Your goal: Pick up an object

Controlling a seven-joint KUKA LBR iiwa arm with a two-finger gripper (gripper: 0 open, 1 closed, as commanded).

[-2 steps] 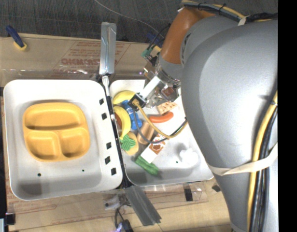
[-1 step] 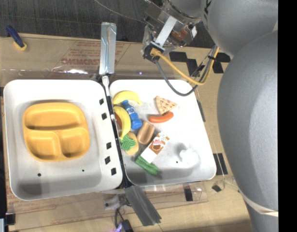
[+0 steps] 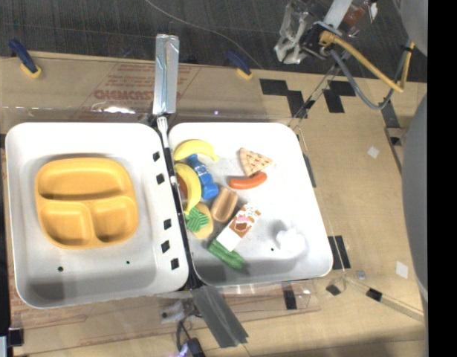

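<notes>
camera view: end effector (image 3: 291, 44) above right bin (image 3: 311, 222)

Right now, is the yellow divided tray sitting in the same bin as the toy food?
No, the yellow divided tray lies in the left bin, while the toy food is piled in the right bin.

The arm enters from the upper right of the camera view, with its grey body running along the right side. The wrist section (image 3: 345, 4) sits near the top of the view, tilted so that it points down and to the left; an orange-brown band is visible on it. A yellow hose and a grey cable (image 3: 362, 58) trail from the wrist toward the right. The gripper (image 3: 290, 49) hangs at the lower-left end of the wrist (pale metal, small in the view). Nothing shows between the jaws.
</notes>
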